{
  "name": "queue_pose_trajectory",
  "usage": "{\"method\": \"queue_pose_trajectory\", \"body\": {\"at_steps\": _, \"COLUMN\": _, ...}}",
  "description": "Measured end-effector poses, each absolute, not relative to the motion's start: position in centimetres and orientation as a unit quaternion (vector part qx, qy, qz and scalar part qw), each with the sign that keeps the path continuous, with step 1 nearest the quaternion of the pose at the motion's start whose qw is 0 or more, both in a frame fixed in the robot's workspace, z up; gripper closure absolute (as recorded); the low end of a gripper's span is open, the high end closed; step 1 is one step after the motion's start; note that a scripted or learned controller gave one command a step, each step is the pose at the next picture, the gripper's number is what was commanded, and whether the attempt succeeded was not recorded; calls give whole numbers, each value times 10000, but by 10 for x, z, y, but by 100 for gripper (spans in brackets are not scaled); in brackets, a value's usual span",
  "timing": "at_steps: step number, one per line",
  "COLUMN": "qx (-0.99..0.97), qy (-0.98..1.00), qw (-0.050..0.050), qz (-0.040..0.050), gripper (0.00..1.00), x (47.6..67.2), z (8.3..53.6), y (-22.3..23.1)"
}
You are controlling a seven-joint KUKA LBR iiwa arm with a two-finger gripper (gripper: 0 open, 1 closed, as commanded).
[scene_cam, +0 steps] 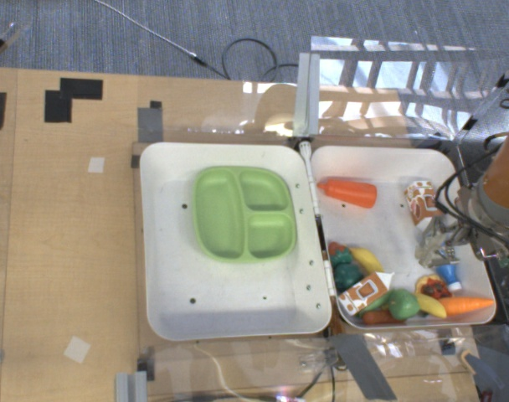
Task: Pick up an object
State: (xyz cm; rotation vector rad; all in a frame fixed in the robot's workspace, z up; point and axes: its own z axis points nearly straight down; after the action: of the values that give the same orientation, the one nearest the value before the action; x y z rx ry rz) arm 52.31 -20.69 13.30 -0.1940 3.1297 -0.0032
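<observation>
The right bin (pixel 388 224) holds several toy foods. An orange carrot (pixel 348 192) lies at its far left, and a brown-and-white patterned piece (pixel 421 198) sits at its far right. Along the near edge lie a yellow banana (pixel 367 260), a dark green piece (pixel 345 268), a small printed box (pixel 363 293), a green pepper (pixel 402 304), a second carrot (pixel 466 306) and a small blue piece (pixel 449 275). My gripper (pixel 437 245) hangs over the bin's right side, between the patterned piece and the blue piece. Nothing shows in its grasp.
The left bin (pixel 171 291) holds a green divided plate (pixel 244 213) at its centre. A metal frame (pixel 380 74) stands behind the right bin. The arm's cables (pixel 455 195) loop above the bin's right edge. Wooden bench top spreads to the left.
</observation>
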Motion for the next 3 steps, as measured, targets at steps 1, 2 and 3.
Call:
{"method": "queue_pose_trajectory", "body": {"at_steps": 1, "qx": 822, "qy": 9966, "qw": 67, "qz": 0, "gripper": 100, "x": 541, "z": 90, "y": -148}}
{"method": "queue_pose_trajectory", "body": {"at_steps": 2, "qx": 824, "qy": 9966, "qw": 92, "qz": -8, "gripper": 0, "x": 542, "z": 90, "y": -149}}
{"method": "queue_pose_trajectory", "body": {"at_steps": 3, "qx": 2256, "qy": 9742, "qw": 61, "qz": 0, "gripper": 0, "x": 597, "z": 103, "y": -190}}
